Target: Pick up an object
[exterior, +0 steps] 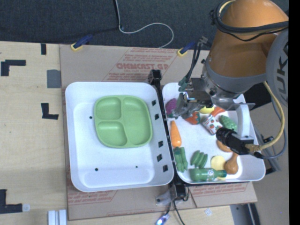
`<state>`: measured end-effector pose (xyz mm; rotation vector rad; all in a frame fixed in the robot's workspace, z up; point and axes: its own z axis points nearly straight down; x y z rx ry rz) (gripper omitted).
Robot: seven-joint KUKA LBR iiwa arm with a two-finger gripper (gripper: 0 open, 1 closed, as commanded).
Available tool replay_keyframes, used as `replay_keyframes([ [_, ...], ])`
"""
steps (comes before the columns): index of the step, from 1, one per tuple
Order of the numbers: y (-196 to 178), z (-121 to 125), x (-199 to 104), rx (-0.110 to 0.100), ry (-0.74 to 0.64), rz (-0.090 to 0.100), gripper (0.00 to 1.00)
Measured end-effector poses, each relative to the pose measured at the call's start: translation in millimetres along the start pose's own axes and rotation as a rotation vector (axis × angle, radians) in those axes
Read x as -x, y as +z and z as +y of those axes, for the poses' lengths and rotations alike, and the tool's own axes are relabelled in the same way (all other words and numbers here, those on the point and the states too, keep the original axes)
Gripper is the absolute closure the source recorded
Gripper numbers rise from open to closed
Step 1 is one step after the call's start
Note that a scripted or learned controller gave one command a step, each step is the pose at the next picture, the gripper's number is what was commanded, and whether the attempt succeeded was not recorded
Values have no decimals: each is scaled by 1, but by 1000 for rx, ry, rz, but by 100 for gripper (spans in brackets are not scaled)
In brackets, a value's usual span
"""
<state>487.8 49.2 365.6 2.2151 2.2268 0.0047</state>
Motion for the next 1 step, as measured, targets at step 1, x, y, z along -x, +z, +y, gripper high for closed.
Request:
replay_keyframes([
  [1, -36, 17, -80, 0, -5, 1, 100],
])
